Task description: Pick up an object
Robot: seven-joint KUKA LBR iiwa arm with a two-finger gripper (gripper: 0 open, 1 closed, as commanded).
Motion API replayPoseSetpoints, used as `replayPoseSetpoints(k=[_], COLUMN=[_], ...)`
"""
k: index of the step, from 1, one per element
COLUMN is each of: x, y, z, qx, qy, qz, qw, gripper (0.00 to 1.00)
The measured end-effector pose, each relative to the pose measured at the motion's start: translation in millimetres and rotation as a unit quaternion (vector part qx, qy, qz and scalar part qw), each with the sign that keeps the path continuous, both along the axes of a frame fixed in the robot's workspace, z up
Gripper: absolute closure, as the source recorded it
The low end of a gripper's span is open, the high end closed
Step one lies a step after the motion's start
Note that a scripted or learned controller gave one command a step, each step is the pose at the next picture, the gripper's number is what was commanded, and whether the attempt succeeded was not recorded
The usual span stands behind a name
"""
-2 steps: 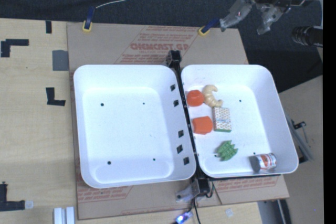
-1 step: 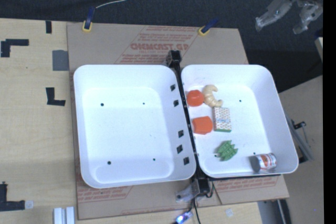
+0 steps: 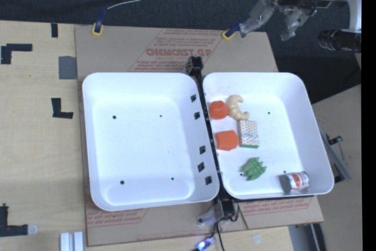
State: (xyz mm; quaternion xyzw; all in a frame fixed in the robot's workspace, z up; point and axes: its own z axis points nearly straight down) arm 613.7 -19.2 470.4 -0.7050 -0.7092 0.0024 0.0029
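Observation:
My gripper (image 3: 274, 23) hangs high at the upper right, above the far edge of the right bin (image 3: 294, 86), its two fingers spread open with nothing between them. In that bin lie a small orange-red block (image 3: 218, 110), a cream curved piece (image 3: 236, 106), a larger orange block (image 3: 227, 140), a patterned small box (image 3: 249, 133), a green leafy toy (image 3: 253, 168) and a red-and-silver can (image 3: 294, 181) on its side in the near right corner. All of them sit well below and nearer the camera than the gripper.
The left bin (image 3: 97, 126) adjoins the right one along a black clipped seam (image 3: 203, 126). Both rest on a cardboard sheet (image 3: 170, 50) on the wooden bench. A white cable (image 3: 132, 0) runs across the dark floor at the back.

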Motion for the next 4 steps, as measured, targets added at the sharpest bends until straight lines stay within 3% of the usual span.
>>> replayPoseSetpoints(k=[1,2,3,4], x=[56,3,45,12], y=[20,-11,18,1], z=[-86,25,-72,48], qx=[-0.0008,-0.0010,-0.0004,-0.0008], qy=[0.001,-0.010,0.001,-0.010], qz=[-0.001,-0.003,-0.002,-0.003], qw=[1.0000,0.9999,1.0000,0.9999], gripper=[0.00,0.00,0.00,0.00])
